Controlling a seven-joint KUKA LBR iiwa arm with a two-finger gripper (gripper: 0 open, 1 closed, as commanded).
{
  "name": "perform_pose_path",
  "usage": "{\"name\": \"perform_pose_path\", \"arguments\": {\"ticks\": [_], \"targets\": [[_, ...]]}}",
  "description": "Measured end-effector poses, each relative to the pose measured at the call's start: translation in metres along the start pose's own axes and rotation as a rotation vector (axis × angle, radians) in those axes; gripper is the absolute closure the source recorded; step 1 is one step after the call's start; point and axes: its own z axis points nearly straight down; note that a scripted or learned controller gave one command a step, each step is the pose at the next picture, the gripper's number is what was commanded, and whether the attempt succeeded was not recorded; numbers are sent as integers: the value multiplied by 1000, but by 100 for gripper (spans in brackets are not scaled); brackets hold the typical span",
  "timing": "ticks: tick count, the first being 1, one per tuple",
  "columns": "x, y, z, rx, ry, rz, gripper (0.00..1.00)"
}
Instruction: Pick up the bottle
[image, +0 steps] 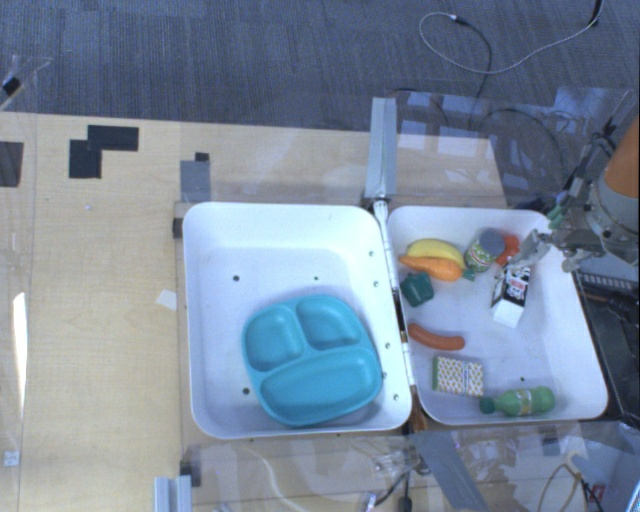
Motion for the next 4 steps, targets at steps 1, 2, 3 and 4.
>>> {"name": "perform_pose_path", "arguments": {"ticks": [1, 2, 3, 4], "targets": [[50, 3, 35, 0, 1, 119, 0], [107, -38, 38, 2, 2, 314, 0], [165, -14, 5, 0, 2, 304, 0], [298, -41, 5, 3, 2, 318, 0]]}}
